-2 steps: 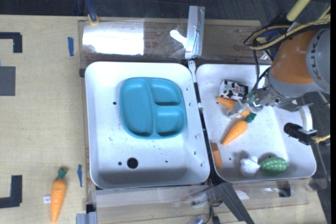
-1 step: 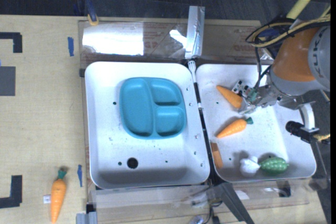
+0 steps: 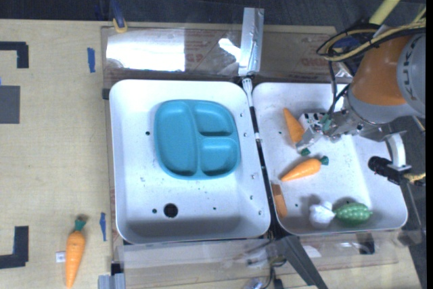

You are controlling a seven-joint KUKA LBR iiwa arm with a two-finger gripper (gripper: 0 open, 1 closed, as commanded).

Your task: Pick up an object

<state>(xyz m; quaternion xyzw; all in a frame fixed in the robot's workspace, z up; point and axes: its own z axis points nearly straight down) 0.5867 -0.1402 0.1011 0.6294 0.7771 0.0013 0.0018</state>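
In the right bin [image 3: 382,210] lie several toys. An orange carrot [image 3: 301,170] with a green tip rests near the bin's middle, and an orange wedge-shaped piece [image 3: 293,124] lies above it. A green vegetable [image 3: 352,212] and a white piece [image 3: 322,214] sit near the front wall. A small orange piece [image 3: 279,202] lies along the left wall. My gripper [image 3: 316,129] reaches in from the right and hangs low, just right of the orange wedge and above the carrot. Nothing shows between its fingers.
The left bin [image 3: 128,145] holds a blue sectioned plate [image 3: 197,138]. Another toy carrot [image 3: 74,250] lies on the wooden bench at the front left. A clear panel [image 3: 176,44] and a metal bracket [image 3: 252,40] stand behind the bins. Cables [image 3: 348,40] loop above the arm.
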